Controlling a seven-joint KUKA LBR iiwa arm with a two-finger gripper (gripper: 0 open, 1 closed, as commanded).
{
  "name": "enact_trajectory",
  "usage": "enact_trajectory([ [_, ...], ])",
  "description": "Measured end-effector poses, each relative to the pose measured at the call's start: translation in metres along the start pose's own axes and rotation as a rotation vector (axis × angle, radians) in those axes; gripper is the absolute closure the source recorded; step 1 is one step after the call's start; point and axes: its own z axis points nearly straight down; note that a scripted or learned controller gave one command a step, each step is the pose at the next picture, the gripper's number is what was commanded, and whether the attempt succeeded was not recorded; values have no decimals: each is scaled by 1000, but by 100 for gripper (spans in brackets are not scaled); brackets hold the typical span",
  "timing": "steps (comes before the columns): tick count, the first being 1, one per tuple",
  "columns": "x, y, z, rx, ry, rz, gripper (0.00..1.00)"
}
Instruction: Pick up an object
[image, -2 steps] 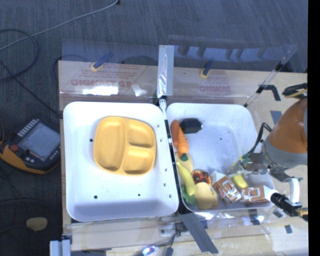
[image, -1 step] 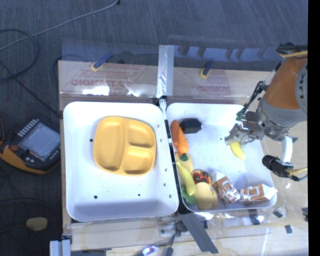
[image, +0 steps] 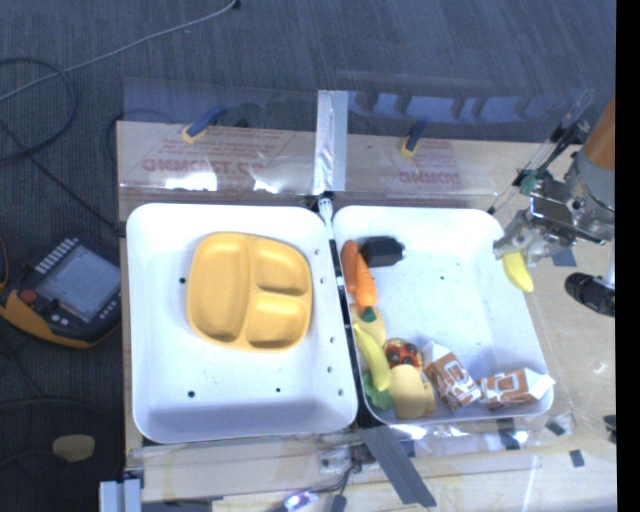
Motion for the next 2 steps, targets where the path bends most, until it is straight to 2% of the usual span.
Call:
enact_trajectory([
  [1,3,11,90,2,-2,231,100],
  [2,70,3,50,2,2,191,100],
])
